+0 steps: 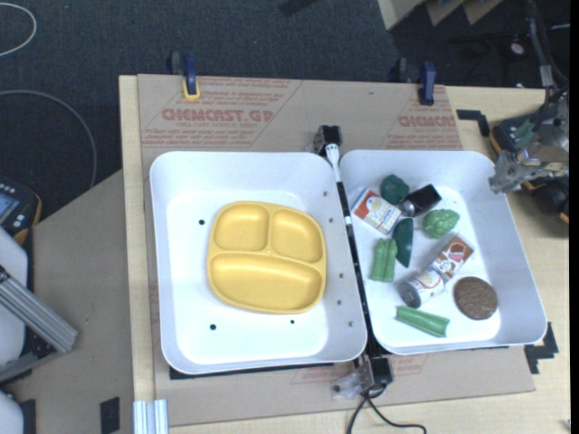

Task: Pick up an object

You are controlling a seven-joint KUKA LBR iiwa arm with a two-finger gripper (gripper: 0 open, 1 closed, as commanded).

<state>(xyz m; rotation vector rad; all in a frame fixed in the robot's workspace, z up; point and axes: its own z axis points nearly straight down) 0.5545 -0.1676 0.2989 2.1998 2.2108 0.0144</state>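
1. My gripper end shows at the frame's right edge: grey metal, small and boxy.
2. Teal-green patch on my upper housing.
3. Dark cables run off behind me.
4. Blurry, finer markings unreadable.
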